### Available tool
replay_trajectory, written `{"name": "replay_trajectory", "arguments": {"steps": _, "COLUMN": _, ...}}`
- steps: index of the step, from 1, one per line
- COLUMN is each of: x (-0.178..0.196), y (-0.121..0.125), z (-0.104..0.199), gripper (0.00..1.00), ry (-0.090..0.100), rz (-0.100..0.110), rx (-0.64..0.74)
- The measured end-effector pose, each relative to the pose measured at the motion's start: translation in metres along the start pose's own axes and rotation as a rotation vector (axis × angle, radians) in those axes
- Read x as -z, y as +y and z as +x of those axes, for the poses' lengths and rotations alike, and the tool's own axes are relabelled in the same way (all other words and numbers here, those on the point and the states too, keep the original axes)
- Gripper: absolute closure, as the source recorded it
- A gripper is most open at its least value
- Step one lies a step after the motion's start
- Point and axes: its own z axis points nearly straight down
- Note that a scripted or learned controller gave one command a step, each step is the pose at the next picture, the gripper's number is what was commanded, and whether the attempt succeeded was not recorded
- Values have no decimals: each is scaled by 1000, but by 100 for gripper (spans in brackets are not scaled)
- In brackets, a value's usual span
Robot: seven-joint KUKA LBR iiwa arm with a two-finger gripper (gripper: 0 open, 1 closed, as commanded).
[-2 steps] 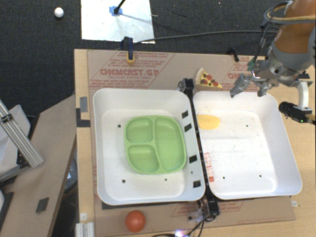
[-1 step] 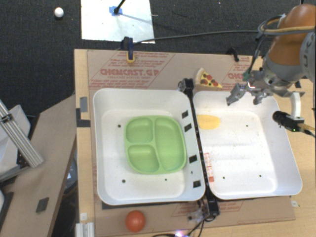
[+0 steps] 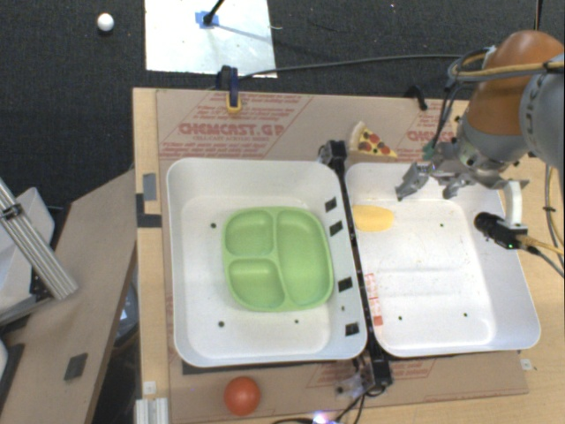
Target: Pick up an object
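the gripper [image 3: 430,182] hangs with fingers spread wide and empty, right of the yellow piece [image 3: 373,218]; closing there probably grabs nothing.

Dark carpet floor [image 3: 62,104] around a wooden bench [image 3: 291,113]
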Motion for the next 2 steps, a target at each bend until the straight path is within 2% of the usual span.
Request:
{"name": "replay_trajectory", "arguments": {"steps": 1, "x": -43, "y": -1, "z": 6, "gripper": 0, "ry": 0, "rz": 0, "rx": 2}}
{"name": "replay_trajectory", "arguments": {"steps": 2, "x": -29, "y": 1, "z": 5, "gripper": 100, "ry": 0, "rz": -6, "rx": 2}}
